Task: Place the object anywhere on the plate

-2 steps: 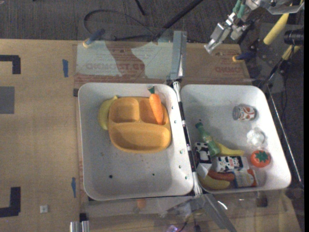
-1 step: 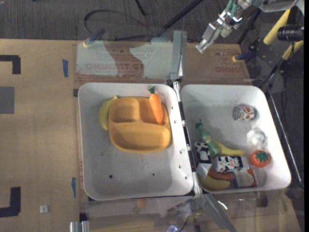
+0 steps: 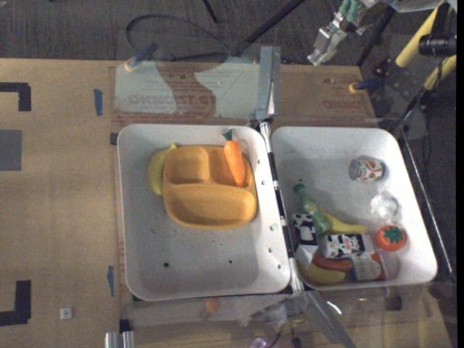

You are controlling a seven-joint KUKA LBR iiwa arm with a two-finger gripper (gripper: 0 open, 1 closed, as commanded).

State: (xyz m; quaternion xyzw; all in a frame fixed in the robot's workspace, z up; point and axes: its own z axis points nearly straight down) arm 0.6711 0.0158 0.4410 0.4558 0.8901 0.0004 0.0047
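Note:
An orange divided plate (image 3: 210, 205) lies in the upper half of the left bin (image 3: 188, 267). A toy carrot (image 3: 234, 162) rests lengthwise in the plate's upper right compartment. A yellow banana (image 3: 154, 171) pokes out from beside the plate's left edge. My gripper (image 3: 321, 53) hangs high above the bench, beyond the back edge of the right bin (image 3: 319, 151), well away from the plate and with nothing visible under it.
The right bin holds a small can (image 3: 366, 169), a green bottle (image 3: 307, 204), a second banana (image 3: 346, 228), a milk carton (image 3: 341, 246), a tomato (image 3: 391, 238), a clear plastic piece (image 3: 384, 206) and a hot dog (image 3: 326, 270).

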